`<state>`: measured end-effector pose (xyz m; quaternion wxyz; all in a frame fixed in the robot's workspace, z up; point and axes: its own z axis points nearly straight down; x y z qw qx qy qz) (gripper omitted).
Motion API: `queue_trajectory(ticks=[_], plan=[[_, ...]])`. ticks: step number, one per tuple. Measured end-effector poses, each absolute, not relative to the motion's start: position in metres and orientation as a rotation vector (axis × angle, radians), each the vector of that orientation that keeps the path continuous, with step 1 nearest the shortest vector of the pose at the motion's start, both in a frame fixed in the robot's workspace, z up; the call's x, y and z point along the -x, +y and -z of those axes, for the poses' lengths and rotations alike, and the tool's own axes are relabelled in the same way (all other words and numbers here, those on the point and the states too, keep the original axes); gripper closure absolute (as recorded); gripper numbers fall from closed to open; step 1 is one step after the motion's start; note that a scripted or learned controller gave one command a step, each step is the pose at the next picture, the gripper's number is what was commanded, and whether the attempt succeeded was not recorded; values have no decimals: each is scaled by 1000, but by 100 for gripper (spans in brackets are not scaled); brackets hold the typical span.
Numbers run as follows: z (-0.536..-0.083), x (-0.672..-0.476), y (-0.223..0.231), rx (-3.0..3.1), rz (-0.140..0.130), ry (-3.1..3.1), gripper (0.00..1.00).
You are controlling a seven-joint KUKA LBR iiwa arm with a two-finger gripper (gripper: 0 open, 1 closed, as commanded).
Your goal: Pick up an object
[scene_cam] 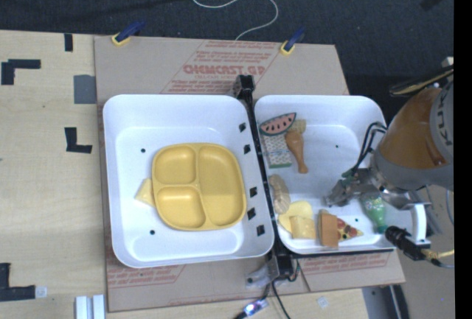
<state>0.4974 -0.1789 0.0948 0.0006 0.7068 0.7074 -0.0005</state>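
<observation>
In the right bin (324,105) lie several toy foods. A watermelon slice (278,123) and a brown drumstick (297,147) are at the back left, with a pale green patterned card (278,152) beside them. A bread piece (279,192), a yellow cheese chunk (298,217) and a pizza slice (333,228) lie along the front. My gripper (341,192) hangs low over the bin's right half, just above and right of the pizza slice. A green object (375,211) lies right beside it, partly hidden under the wrist. I see nothing held.
The left bin (118,163) bears a yellow divided plate (199,186) with a pale yellow wedge (144,193) poking out at its left. The grey arm (417,141) with its orange band covers the right bin's right rim. A white cable (236,4) loops behind the bins.
</observation>
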Motion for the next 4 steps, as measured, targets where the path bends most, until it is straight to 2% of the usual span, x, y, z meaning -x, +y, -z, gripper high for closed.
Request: queue_trajectory(ticks=[3,4], plan=[[-224,-490,-186,-2220,1,2224,100],[-217,-512,-130,-2217,1,2228,100]])
